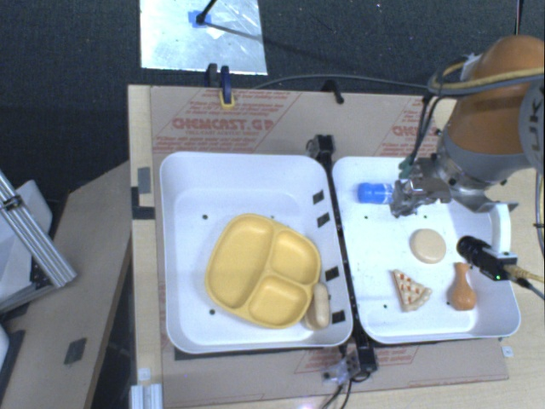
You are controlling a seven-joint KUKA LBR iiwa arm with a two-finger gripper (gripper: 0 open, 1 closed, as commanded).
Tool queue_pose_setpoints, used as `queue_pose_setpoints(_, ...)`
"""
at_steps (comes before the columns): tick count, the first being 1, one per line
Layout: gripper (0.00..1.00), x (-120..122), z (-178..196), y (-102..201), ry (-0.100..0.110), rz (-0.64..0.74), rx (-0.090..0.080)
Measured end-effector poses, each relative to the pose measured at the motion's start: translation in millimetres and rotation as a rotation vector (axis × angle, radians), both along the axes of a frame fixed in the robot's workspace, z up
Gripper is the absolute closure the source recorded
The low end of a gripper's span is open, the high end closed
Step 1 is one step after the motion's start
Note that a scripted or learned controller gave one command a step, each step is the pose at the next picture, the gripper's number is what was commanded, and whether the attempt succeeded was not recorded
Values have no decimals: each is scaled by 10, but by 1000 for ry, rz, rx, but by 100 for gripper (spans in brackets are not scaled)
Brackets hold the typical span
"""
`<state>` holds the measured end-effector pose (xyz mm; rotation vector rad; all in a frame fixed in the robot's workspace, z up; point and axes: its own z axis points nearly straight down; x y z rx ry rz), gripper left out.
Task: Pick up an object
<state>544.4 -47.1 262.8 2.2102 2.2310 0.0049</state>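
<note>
Jaws: state unreadable from above, my gripper (407,196) low over right bin (375,313), just beside blue cylinder (372,193) at bin's far left. Nothing visibly held. Plan: centre over cylinder, straddle its short axis, descend square, avoid bin wall.

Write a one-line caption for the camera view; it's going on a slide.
Gripper hovers beside a blue object in the right bin; yellow tray in the left bin.
</note>
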Motion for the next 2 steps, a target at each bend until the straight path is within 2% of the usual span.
queue_pose_setpoints(2, 100, 68, -36, 1039, 1, 1, 1)
